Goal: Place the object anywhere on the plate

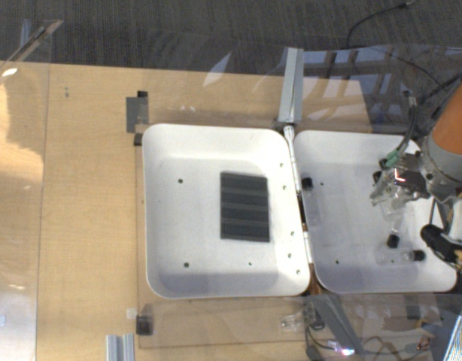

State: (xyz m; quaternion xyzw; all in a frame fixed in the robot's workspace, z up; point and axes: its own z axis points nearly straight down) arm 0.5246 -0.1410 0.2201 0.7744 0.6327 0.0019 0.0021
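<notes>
A dark grey ribbed rectangular plate (244,206) lies flat in the middle of the left bin (163,277). My gripper (390,195) hangs over the right part of the right bin (344,277), well to the right of the plate. A small black object (307,183) sits near the right bin's left wall. Two more small black pieces (393,241) (417,255) lie just below the gripper on the bin floor. Whether anything is in the gripper is hidden by the wrist and blur.
A raised divider (299,201) separates the two bins. The arm's orange band (453,122) and cables (442,239) crowd the right bin's right side. A metal bracket (291,85) stands behind the bins, and bare wooden bench (65,201) lies to the left.
</notes>
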